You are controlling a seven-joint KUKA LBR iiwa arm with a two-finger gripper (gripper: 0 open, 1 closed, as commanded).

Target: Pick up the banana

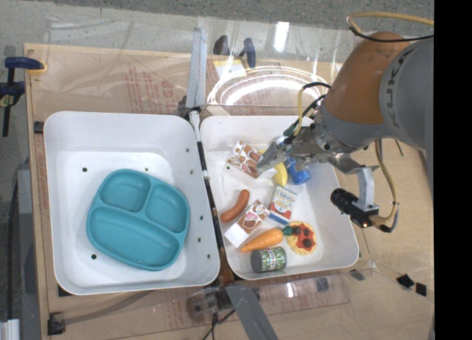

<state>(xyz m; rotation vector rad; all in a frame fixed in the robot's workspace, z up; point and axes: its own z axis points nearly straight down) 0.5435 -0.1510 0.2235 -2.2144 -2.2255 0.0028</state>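
The yellow banana (281, 175) lies in the right bin (339, 250), near its middle, with only a short stretch of it showing. My gripper (278, 155) hangs directly over its upper end, and the grey and orange arm reaches in from the right. The gripper's body hides the top of the banana, so I cannot tell whether it touches the fruit. A blue object (300, 173) lies against the banana's right side.
Around the banana lie a snack packet (244, 158), a small white carton (283, 200), a sausage (236, 205), a brown-printed box (251, 222), a carrot (262, 240), a pizza slice (302, 237) and a green can (268, 259). A teal divided plate (139, 217) sits in the left bin (59, 139).
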